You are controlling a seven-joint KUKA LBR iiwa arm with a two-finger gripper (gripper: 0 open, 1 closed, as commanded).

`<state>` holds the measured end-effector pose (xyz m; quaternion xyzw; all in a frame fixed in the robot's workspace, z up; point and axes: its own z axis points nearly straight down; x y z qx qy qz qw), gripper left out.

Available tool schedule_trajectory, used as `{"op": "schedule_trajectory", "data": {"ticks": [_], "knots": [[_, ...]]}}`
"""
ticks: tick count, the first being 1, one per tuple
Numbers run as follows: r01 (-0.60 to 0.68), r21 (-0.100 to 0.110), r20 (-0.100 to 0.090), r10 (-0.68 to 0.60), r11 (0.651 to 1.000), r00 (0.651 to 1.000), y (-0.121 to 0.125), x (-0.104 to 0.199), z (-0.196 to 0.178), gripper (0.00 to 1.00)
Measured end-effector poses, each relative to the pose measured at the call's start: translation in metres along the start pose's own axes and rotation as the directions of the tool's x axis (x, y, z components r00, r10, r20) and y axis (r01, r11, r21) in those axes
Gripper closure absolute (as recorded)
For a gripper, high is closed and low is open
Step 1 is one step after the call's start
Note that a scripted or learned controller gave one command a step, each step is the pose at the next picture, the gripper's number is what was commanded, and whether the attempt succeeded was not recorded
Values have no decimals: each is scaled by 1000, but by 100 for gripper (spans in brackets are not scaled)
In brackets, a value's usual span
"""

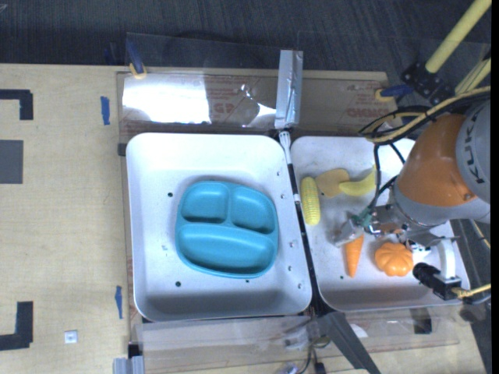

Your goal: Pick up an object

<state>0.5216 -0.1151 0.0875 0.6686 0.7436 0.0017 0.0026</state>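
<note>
Possibly about to glance off the carrot [352, 255] in the right bin [335, 285], shoving it toward the pumpkin [394, 259] just right, with the gripper [360, 224] at its far tip, open or closed impossible to tell.

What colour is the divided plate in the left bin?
Light blue: the sectioned plastic plate, in the camera view.

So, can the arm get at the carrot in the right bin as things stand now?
Probably yes. The carrot lies uncovered on the right bin's floor, just left of the gripper. The orange pumpkin sits close beside it, which could crowd a grasp.
</note>
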Motion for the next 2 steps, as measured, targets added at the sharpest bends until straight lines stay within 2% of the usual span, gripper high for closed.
{"op": "schedule_trajectory", "data": {"ticks": [1,2], "knots": [[-2,-7,2,2,1000,1000,2,-1,-12,100],[-32,-3,1,32,999,999,42,-5,-128,100]]}}
